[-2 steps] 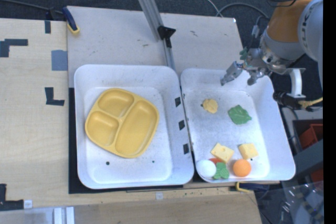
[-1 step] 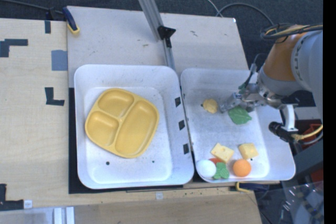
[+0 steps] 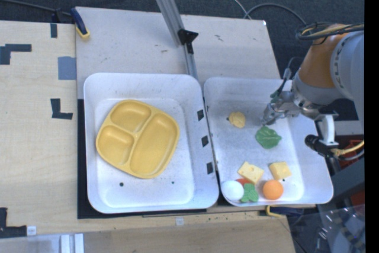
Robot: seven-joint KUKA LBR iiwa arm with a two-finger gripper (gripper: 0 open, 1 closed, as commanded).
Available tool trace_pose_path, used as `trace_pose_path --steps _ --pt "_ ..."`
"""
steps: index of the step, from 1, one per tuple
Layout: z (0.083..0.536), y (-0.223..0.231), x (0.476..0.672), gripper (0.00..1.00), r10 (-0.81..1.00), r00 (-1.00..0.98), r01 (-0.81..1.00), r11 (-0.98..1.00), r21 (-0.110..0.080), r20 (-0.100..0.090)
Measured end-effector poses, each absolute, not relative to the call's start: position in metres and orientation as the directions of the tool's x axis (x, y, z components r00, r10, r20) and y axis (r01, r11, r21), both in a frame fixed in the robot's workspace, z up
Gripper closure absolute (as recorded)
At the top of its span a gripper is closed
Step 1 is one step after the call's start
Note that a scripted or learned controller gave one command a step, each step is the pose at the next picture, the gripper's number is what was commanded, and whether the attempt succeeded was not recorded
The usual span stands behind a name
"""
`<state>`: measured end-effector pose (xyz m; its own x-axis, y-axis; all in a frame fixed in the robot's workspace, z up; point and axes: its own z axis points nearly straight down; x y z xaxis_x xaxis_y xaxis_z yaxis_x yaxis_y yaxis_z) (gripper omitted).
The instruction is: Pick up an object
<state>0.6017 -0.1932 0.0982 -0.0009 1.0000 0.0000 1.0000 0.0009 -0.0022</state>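
Note:
My gripper (image 3: pixel 269 118) hangs low over the right bin (image 3: pixel 308 145), just above and touching distance from a green leafy piece (image 3: pixel 268 138). A small yellow lump (image 3: pixel 237 120) lies to the gripper's left. Near the bin's front edge sit two yellow cheese-like chunks (image 3: pixel 251 173) (image 3: pixel 279 170), an orange ball (image 3: pixel 272 189), a white egg (image 3: pixel 232 189), and a small green piece (image 3: pixel 249 193) beside a red one. Nothing shows between the fingers.
The left bin (image 3: pixel 95 127) holds a yellow divided plate (image 3: pixel 138 137). A metal pole (image 3: pixel 166 0) slants in from the top to the bins' shared edge. The arm's grey body and orange band (image 3: pixel 320 65) fill the right side.

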Motion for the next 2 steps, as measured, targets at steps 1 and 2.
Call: trace_pose_path --steps 1,2 --pt "0.098 -0.193 0.602 0.00 1.000 -0.001 1.000 0.001 -0.003 0.000" --pt "0.124 -0.113 0.633 0.00 1.000 -0.010 1.000 0.010 0.003 0.003"
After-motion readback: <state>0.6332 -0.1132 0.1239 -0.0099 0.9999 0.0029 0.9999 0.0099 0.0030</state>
